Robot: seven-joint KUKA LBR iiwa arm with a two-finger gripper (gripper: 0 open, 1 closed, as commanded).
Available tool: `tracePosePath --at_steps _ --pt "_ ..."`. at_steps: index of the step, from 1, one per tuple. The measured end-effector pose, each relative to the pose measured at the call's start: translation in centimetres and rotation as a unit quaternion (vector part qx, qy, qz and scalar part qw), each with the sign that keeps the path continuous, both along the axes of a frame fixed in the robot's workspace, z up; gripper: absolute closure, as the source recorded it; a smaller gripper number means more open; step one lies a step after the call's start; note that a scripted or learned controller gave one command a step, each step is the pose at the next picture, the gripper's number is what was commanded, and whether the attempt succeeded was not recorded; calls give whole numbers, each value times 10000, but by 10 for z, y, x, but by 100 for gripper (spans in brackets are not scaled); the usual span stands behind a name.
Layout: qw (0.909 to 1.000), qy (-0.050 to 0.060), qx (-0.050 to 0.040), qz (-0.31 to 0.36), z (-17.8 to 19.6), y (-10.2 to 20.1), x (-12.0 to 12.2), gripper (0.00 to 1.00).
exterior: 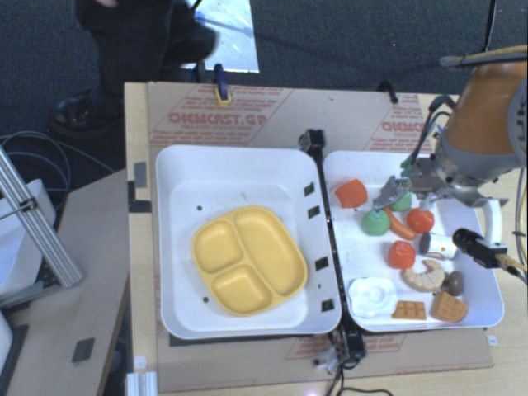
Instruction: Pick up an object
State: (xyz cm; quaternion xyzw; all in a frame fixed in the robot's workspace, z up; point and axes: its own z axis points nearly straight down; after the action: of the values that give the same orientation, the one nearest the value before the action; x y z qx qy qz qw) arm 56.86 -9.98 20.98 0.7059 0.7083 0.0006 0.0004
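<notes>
I saw the pincer [394, 195] low in the right bin [495, 304], near its back edge, just above the green ball [376, 222]; I could not tell how it stood. Toys crowded that bin's near half. The left bin [177, 221] held a yellow tray [247, 258], with open floor along its walls.

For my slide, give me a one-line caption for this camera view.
KUKA gripper poised over toy food in the right bin, near a green ball; yellow divided tray in the left bin.

Divided tray [249, 260] in left bin [177, 221]; toy foods in right bin [483, 304].
</notes>
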Motion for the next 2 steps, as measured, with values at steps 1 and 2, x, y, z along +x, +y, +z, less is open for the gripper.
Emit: tracePosePath --at_steps 1,2 --pt "10000 16 0 -26 -131 -12 -48 0" --pt "10000 -18 -8 -15 -114 -12 -45 100"
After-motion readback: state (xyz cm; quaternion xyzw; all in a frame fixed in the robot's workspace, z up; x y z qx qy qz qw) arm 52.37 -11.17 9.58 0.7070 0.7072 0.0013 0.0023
